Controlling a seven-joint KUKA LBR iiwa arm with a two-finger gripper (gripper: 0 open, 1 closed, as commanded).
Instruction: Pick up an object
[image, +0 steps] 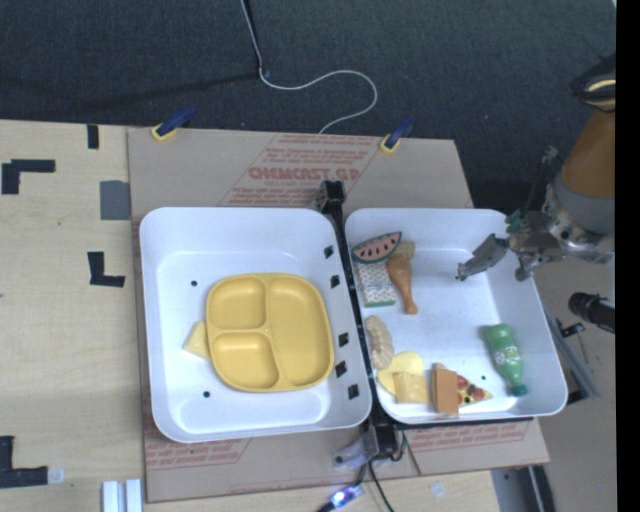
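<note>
Cardboard is lining the bench under two white bins (160, 300), the left one carrying a yellow divided plate (268, 332). Over the right bin's far right edge the gripper (497, 258) is hanging, fingers spread and gripping nothing. A green bottle (505, 356) is lying near the right wall, its long axis running away from the camera, cap nearest.

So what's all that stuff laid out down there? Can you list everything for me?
White bins: 2, side by side; left bin, right bin.
Divided plate: 1, yellow, in left bin.
Yellow wedge: 1, partly under the plate's left edge.
Watermelon slice: 1, red and green, right bin's top left.
Drumstick: 1, tan, beside the watermelon.
Bottle: 1, green, right bin's right side.
Pizza slice: 1, near edge of right bin.
Cheese: 1, yellow, left of the pizza.
Cardboard sheet: 1, brown, under bins.
Gripper: 1, grey, over right bin's upper right, holding nothing.
</note>
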